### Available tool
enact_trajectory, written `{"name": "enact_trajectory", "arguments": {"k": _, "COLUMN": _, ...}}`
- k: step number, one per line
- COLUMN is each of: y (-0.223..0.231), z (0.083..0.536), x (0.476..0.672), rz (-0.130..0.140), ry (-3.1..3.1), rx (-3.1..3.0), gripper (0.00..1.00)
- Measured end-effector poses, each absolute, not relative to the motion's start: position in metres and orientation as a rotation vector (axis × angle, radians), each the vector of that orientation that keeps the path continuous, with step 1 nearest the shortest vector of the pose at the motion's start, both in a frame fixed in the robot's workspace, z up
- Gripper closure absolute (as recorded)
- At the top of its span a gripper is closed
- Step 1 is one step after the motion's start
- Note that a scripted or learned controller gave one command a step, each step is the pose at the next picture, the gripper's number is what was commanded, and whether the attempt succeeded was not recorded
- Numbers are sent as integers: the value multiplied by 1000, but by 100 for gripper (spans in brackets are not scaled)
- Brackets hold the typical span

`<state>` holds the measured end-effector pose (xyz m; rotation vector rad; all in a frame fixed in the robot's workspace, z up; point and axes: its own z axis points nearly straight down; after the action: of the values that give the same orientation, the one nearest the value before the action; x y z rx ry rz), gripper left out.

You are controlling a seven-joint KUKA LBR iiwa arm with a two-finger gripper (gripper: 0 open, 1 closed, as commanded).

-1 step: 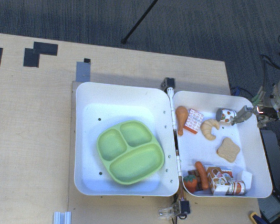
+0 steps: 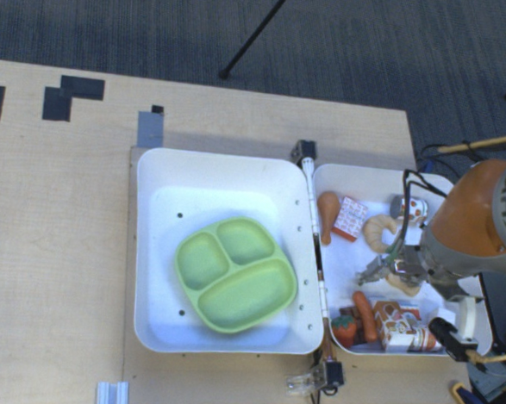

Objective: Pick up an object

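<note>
The task names no particular object, so the candidates are the small things crowded in the right bin (image 2: 358, 183). Nearest the gripper (image 2: 385, 268) are a carrot-like orange piece (image 2: 364, 306) at about seven o'clock from it and a pale ring-shaped piece (image 2: 378, 232), perhaps a toy doughnut, at about twelve. A red-and-white carton (image 2: 400, 328) lies at five o'clock from the gripper, against the bin's near wall. Farther off, toward eleven o'clock, sit a small red-checked packet (image 2: 350, 218) and a brown drumstick-shaped toy (image 2: 328, 207), touching or nearly so. A dark-and-red cluster (image 2: 346, 326) fills the bin's lower left corner — too small to name.

The gripper sits low over the middle of this bin, its metal fingers pointing toward nine o'clock; whether they stand wide or narrow I cannot tell, and nothing is visibly between them.

The left bin (image 2: 147, 233) holds a green divided plate (image 2: 235, 273), well apart from the arm.

The risk, as I judge it, is the crowding — the carrot piece, carton and ring lie close together, so a descent could land on an edge, push pieces aside, or pinch two at once. The rounded carrot could also roll out of a shallow grip.
</note>
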<state>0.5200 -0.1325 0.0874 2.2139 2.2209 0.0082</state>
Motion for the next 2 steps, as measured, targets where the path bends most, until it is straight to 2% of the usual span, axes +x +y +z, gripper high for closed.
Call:
{"name": "enact_trajectory", "arguments": {"k": 1, "y": -80, "z": 225, "x": 584, "rz": 8, "ry": 2225, "rx": 2212, "gripper": 0}}
{"name": "enact_trajectory", "arguments": {"k": 2, "y": -155, "z": 207, "x": 543, "rz": 1, "ry": 2224, "rx": 2216, "gripper": 0}}
